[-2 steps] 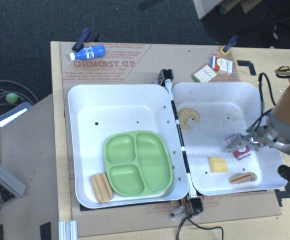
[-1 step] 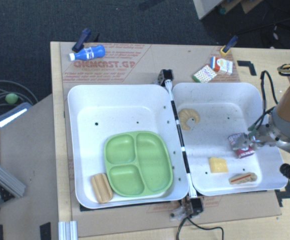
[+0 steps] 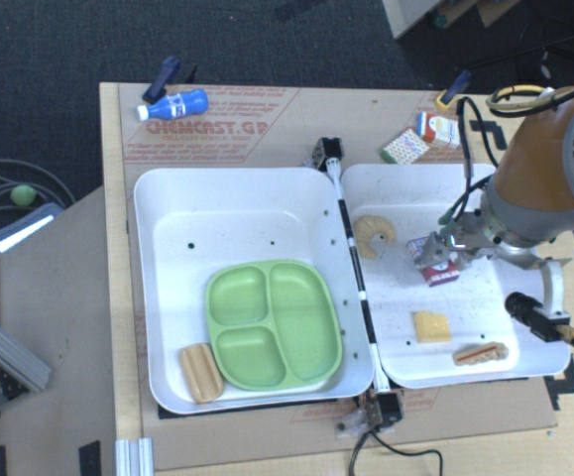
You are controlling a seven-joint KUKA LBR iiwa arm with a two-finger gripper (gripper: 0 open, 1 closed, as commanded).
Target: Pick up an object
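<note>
Fingers: I can't tell if they're open or closed, since the gripper (image 3: pixel 435 254) is down low in the right bin (image 3: pixel 524 360), w/ its tip over a small dark red object (image 3: pixel 442 274) and blocking my view of any contact. Other pickables in that bin: tan bagel-like ring (image 3: pixel 374 233) to the far left, yellow block (image 3: pixel 431 326) nearer me, hot dog (image 3: pixel 481 353) by the near rim. Left bin (image 3: pixel 168 216) has a green divided tray (image 3: pixel 271 322) w/ a bread slice (image 3: pixel 200 371) just beside its left edge.
</note>
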